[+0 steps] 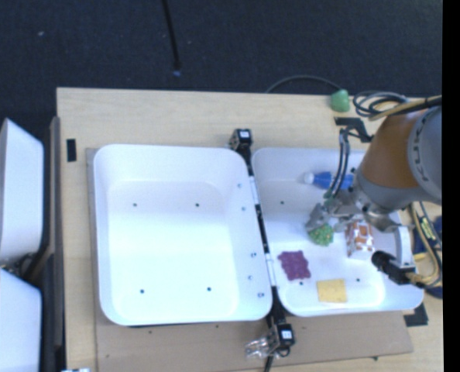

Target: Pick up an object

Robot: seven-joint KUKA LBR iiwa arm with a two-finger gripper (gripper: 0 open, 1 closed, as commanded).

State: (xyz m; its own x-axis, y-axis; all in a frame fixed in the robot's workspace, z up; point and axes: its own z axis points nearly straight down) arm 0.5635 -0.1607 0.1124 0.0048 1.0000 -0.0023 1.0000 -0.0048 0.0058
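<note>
Light wooden bench [160,118] on a dark floor, bearing two shallow white bins side by side, seen from above at a slant. The task's candidate things all lie in the right bin [288,169]: a green knobbly object [321,235] near the bin's middle, a purple piece [295,264] nearer the divider, a yellow block [331,291] by the near rim, an orange-and-white item [359,237] just beside the green one, and a blue-and-white object [320,180] toward the far side. The gripper [323,217] sits low in this bin, directly over or against the green object; whether its fingers are spread or closed, and whether they have anything between them, cannot be told at this resolution. Above it rises the arm [396,161] with its orange band, entering from the right. The left bin [176,231] holds nothing visible.

Step in hand, as judged: the descent or closing phase of a grasp aimed at the green object. The next move calls for a firm closure on that object alone, without snagging the orange-and-white neighbour, followed by a straight lift clear of the bin wall.
</note>
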